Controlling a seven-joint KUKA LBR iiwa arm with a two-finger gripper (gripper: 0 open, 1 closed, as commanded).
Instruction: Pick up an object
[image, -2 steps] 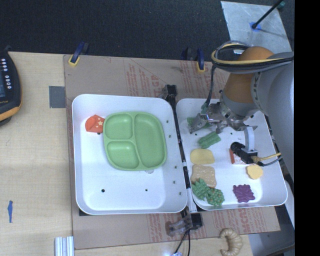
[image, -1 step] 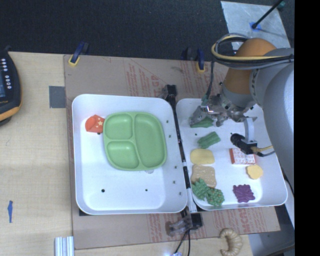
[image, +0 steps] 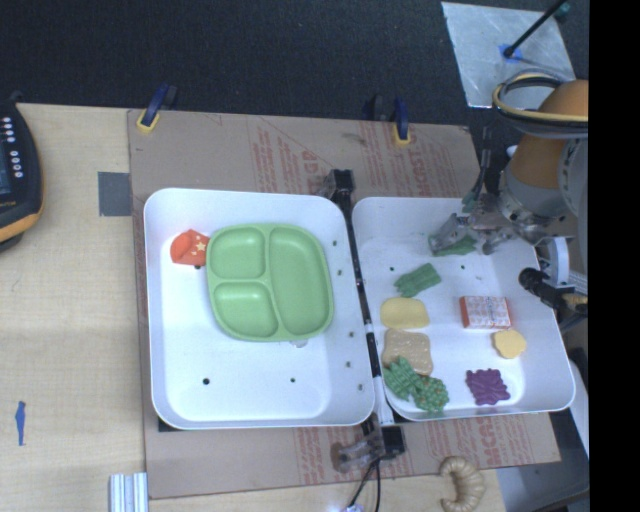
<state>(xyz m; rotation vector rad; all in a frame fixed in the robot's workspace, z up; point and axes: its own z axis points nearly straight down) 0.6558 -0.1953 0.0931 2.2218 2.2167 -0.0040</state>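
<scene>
The likeliest target is the dark green piece (image: 452, 240) lying near the far edge of the right bin (image: 540, 400), toward its far right corner, because the gripper (image: 478, 228) sits right over it; the piece pokes out from under the tool toward the bin's middle. Whether the gripper is parted, closed or clamped on that piece I cannot tell, since the tool is a dark blur against the white floor and the green piece may simply lie beneath it. Further out, a lighter green piece (image: 417, 279) lies just nearer the bin's centre, then a yellow round piece (image: 404, 313) and a tan slice (image: 408, 349) along the left edge, with a leafy green cluster (image: 416, 384) at the near left corner. A red-and-white block (image: 485, 312) sits in the middle right, a small yellow piece (image: 509, 344) near the right edge, and a purple bunch (image: 486, 385) by the near edge. The left bin (image: 240, 400) holds a green divided plate (image: 270, 281) and a red piece (image: 188, 247) by its far left corner. The risk here is a thin, flat target hugging the floor beside the far wall: the tool could pinch only an edge so the piece slips free on lifting, or scrape the bin and nudge it away.
</scene>
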